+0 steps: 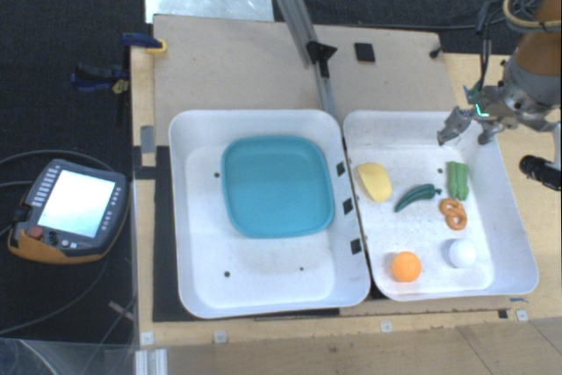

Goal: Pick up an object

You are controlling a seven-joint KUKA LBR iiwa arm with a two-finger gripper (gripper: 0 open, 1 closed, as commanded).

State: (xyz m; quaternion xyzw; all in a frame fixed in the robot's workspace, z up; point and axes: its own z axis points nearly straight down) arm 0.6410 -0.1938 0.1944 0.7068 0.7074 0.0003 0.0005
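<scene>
Bench (246,66); dark, perhaps carpeted, floor (61,4)

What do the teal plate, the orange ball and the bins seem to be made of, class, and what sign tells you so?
Teal plate: probably moulded plastic, smooth with a soft sheen, rounded raised rim.
Orange ball: likely a plastic or rubber toy fruit; even colour, matt surface.
Right bin and left bin: apparently thin white plastic with rounded moulded corners, slightly scuffed and speckled.

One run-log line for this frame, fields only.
end effector: open, above right bin far edge, holding nothing | nearest: green block | left bin: blue plate
</scene>
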